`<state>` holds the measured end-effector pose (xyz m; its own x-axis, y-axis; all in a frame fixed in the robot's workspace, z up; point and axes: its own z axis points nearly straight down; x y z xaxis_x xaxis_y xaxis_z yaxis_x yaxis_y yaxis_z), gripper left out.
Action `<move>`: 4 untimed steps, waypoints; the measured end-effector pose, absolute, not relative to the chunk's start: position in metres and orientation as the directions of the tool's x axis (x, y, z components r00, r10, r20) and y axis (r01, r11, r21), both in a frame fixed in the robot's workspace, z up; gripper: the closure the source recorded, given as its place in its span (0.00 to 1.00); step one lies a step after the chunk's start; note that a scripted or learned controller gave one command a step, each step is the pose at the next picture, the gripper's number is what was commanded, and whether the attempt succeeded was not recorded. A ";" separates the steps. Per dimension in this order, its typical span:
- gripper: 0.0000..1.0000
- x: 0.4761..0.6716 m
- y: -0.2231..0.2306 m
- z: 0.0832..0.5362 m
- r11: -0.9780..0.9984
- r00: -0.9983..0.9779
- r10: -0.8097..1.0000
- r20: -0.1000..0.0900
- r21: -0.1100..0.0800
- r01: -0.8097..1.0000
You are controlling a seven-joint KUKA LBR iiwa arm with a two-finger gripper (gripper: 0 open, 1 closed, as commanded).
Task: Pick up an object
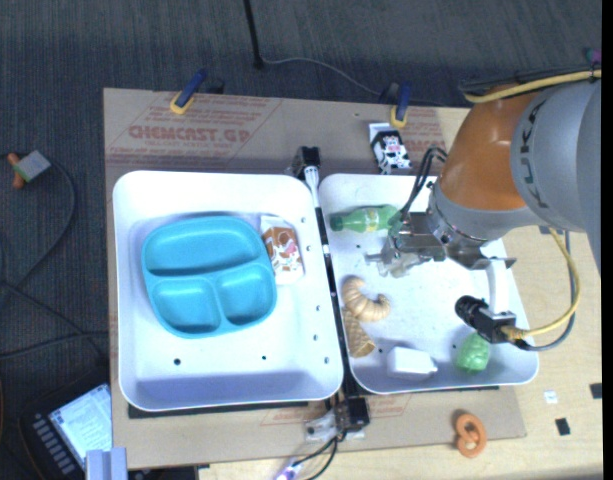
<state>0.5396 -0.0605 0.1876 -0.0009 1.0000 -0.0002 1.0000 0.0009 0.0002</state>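
My gripper (398, 253) hangs over the upper middle of the right bin (516, 368), below the grey and orange arm. A green bottle (364, 219) lies on its side just above and left of the gripper. A tan croissant-shaped toy (364, 305) lies below the gripper, with another tan piece (359, 340) under it. A white block (412, 361) and a green lumpy object (473, 354) sit near the bin's front edge. I see nothing between the fingers.
The left bin (136, 358) holds a blue divided tray (206, 273) and a small brown-and-white packet (282, 248). An orange ring (470, 432) lies on the cardboard in front of the right bin. A black fitting with a yellow cable (481, 316) hangs beside the arm.
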 end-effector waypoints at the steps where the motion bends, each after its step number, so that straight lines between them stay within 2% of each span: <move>1: 1.00 0.600 -0.033 0.184 0.001 -0.001 1.000 0.000 -0.001 1.000; 2: 1.00 0.523 -0.014 0.184 0.000 0.000 1.000 -0.001 -0.003 1.000; 3: 1.00 0.483 -0.007 0.184 -0.001 0.001 1.000 0.000 -0.003 1.000; 4: 1.00 0.517 0.017 0.184 0.001 -0.001 1.000 0.000 -0.002 1.000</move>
<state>0.5173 0.0168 0.1838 -0.0010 1.0000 -0.0003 1.0000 0.0010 -0.0020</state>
